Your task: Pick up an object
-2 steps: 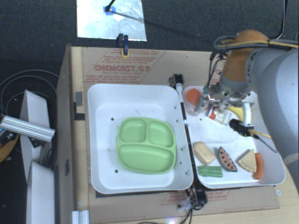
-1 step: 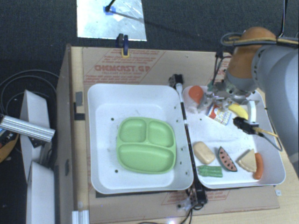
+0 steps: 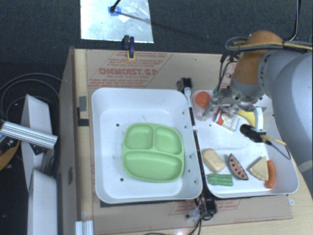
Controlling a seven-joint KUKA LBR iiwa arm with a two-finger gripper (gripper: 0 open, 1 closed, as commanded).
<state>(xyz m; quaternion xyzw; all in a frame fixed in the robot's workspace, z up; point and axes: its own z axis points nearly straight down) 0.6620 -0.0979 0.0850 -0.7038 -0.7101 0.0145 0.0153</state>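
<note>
A: Upper right of frame, my grey two-finger gripper (image 3: pixel 221 104) sits over the red-and-white packet (image 3: pixel 227 120). Jaws: cannot tell.

B: Packet location?

A: Right white bin (image 3: pixel 288 177), top.

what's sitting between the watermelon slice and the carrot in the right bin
A wedge-shaped sandwich piece lies between the watermelon slice and the carrot on the right bin, touching the carrot, as the camera view shows.

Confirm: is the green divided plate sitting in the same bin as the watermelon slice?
No, the green divided plate lies in the left bin, while the watermelon slice lies in the right bin.
</note>
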